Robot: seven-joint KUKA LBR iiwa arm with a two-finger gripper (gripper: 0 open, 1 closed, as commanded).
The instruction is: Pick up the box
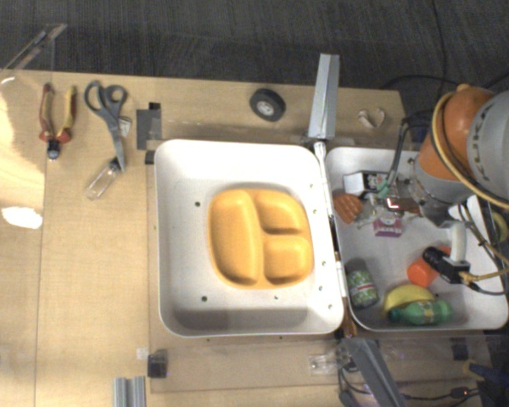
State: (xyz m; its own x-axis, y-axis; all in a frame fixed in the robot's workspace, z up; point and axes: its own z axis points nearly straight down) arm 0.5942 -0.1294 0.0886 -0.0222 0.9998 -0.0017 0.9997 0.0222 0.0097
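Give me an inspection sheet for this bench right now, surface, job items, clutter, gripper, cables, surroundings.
Surface: wooden bench bearing two white bins; left bin holds a yellow divided tray.
Job's things: box cannot be told apart among the small items in the right bin.
Clutter: right bin holds a banana, green bottle, orange piece, dark can, brown item.
Gripper: the arm hangs over the right bin; the gripper is too cluttered to read.
Cables: yellow and black cables run along the arm.
Surroundings: scissors, pliers, tape roll on the bench.
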